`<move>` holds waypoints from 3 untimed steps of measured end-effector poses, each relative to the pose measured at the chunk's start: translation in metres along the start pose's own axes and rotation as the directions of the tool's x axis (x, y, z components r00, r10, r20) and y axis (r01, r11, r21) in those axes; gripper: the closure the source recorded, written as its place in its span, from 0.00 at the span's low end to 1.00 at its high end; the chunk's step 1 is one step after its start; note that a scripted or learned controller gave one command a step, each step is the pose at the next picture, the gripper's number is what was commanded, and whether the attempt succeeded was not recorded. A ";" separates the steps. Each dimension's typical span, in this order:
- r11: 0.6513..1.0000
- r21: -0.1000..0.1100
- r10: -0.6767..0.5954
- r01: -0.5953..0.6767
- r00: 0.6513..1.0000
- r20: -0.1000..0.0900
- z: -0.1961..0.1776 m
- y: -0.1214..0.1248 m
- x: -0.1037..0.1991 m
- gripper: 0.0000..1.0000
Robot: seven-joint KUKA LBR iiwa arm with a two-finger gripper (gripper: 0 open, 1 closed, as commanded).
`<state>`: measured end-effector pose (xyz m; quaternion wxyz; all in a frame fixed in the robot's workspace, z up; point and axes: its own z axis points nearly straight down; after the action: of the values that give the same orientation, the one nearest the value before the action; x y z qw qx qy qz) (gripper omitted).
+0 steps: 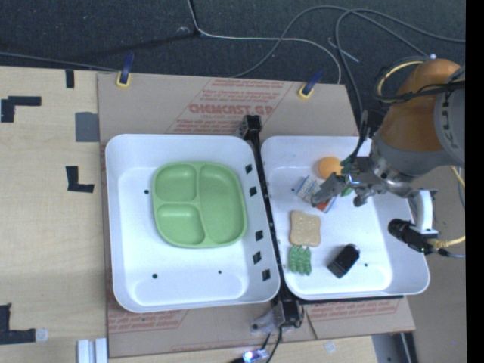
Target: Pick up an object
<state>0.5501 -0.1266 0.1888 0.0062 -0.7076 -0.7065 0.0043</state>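
The right bin (378, 274) holds several objects. An orange ball (327, 165) lies near its back. Beside it is a small blue and grey packet (305, 187). A tan slice of toast (305, 228) lies in the middle, a green knobbly piece (299, 259) at the front, and a black block (343, 260) to its right. My gripper (344, 193) hangs over the bin's back half, just right of the ball and packet. It is open, its fingers spread, with nothing between them. One fingertip (326, 195) is close to the packet.
The left bin (128, 278) holds a green divided plate (200, 204). A black divider with clips (259, 203) runs between the bins. Cables (318, 44) cross the dark surface behind. The arm's orange band (423, 100) stands over the right bin's far right corner.
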 end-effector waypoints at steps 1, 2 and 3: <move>1.000 -0.013 -0.003 0.003 1.000 0.002 -0.007 0.003 0.000 0.00; 1.000 -0.007 -0.003 0.003 1.000 0.002 0.058 0.006 0.002 0.00; 1.000 -0.014 -0.003 0.003 1.000 0.003 0.105 0.007 0.003 0.00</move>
<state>0.5552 -0.1234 0.0835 0.0002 -0.7068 -0.7075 0.0001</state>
